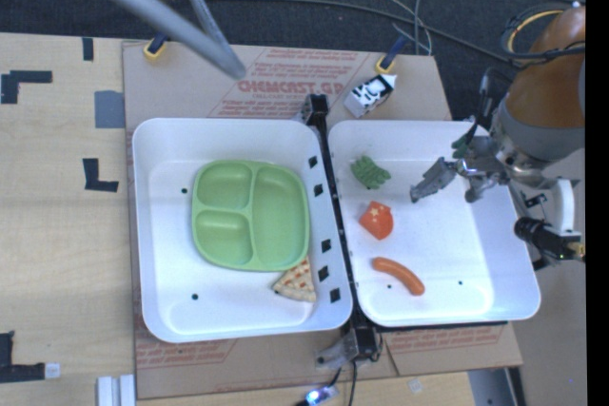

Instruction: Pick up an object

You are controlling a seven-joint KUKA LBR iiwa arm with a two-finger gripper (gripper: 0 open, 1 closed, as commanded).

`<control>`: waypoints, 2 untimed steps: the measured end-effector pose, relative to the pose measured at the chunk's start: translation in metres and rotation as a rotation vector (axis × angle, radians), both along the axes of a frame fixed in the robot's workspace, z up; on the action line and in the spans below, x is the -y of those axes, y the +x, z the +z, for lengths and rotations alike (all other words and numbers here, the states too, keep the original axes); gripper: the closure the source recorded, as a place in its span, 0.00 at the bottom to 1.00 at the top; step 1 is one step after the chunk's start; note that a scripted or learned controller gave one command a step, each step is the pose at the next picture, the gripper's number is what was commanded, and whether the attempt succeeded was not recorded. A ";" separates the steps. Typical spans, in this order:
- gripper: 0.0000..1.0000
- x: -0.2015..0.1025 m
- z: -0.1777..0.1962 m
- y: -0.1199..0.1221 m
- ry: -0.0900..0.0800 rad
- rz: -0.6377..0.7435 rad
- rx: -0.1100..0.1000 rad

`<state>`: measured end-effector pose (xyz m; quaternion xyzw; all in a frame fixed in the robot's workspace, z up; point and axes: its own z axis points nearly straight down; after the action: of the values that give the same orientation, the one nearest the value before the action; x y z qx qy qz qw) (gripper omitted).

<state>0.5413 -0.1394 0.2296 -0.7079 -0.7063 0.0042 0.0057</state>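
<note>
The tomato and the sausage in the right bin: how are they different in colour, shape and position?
The tomato is red and rounded; the sausage is orange-red, long and slightly curved. The tomato lies near the middle of the right bin, below the green leafy piece; the sausage lies nearer the bin's front edge, at a slant. Both rest loose on the white floor, apart from the gripper.

Arm: we see it reach in from the right, orange band above the wrist.
Claw: we see fingers spread, gripping nothing.
</note>
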 end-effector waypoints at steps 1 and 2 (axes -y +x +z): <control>0.00 0.000 0.007 0.003 -0.002 0.004 0.012; 0.00 -0.004 -0.041 -0.006 -0.002 0.003 0.008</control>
<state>0.5352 -0.1353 0.1883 -0.7068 -0.7074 0.0021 0.0023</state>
